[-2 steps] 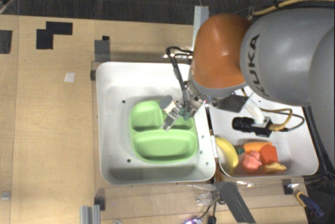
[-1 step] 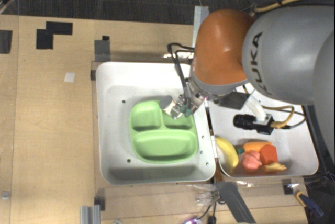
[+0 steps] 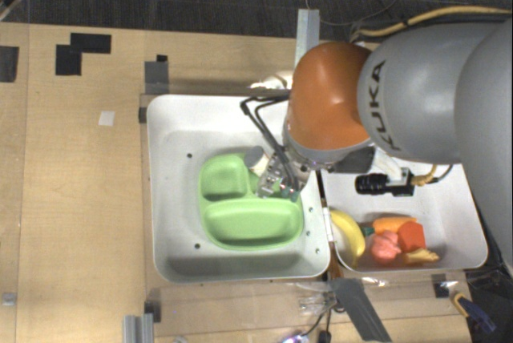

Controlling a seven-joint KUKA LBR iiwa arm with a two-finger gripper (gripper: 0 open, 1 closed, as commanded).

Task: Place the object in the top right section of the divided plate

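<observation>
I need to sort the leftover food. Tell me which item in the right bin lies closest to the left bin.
The yellow banana, curved along the right bin's left wall; the orange, pink and red pieces sit further right.

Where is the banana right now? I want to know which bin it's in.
The banana lies in the right bin, at that bin's left end against the wall between the bins, beside the pink and orange toy foods.

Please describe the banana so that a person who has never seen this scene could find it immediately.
Look at the right white bin, the one under the grey arm. A small heap of toy food lies along its near edge, and the banana lies at the left end of that heap, next to the wall between the two bins. It is the only yellow, curved piece; its neighbours are pink, orange and red.
</observation>
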